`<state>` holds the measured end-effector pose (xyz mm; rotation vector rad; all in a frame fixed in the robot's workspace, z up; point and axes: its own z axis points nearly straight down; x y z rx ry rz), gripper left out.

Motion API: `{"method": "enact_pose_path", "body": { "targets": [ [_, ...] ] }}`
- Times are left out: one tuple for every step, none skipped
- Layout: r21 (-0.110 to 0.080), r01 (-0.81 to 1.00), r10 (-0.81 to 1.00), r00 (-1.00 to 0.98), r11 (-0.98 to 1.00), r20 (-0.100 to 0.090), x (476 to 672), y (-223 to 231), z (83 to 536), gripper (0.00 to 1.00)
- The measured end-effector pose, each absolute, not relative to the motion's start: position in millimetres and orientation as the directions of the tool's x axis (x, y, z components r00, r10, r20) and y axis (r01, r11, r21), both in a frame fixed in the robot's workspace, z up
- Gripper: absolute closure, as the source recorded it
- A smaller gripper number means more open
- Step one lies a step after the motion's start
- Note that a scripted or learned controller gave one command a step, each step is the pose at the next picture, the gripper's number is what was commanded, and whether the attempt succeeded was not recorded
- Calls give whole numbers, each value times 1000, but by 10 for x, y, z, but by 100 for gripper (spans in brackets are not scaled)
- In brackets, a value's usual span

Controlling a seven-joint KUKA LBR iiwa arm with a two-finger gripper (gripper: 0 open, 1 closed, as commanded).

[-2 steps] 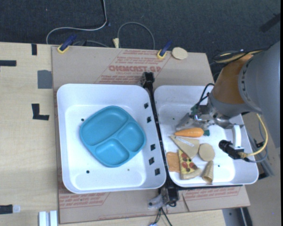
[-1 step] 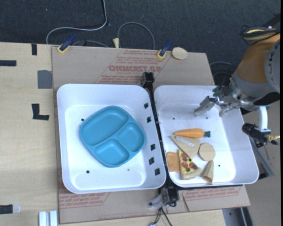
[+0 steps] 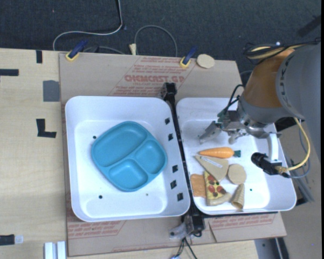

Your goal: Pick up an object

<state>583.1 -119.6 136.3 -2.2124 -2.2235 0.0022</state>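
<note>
In the right bin (image 3: 191, 112) lie several toy foods: an orange carrot (image 3: 216, 152), a pale wedge (image 3: 215, 167), a tan round cookie (image 3: 236, 173), a pizza slice (image 3: 214, 190), a brown round piece (image 3: 197, 185) and a cone (image 3: 238, 197). My gripper (image 3: 222, 133) hangs just above and behind the carrot, its two grey fingers spread apart with nothing between them. The grey arm with its orange band (image 3: 264, 85) comes in from the right.
The left bin (image 3: 78, 117) holds a blue divided plate (image 3: 130, 155). A black clip (image 3: 169, 93) sits on the wall between the bins. A tan disc (image 3: 205, 61) lies on the cardboard behind the right bin. Cables run along the back.
</note>
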Motion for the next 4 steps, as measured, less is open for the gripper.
{"method": "enact_pose_path", "body": {
  "targets": [
    [6, 1000, 1000, -1, 1, -4, 5512, -1079, 846, 0],
    [8, 1000, 1000, 0, 0, -5, 5526, -1091, 972, 100],
    [7, 1000, 1000, 0, 0, -5, 5523, -1091, 966, 0],
    [8, 1000, 1000, 1, -1, -1, 4846, -1256, 871, 0]
  ]
}}
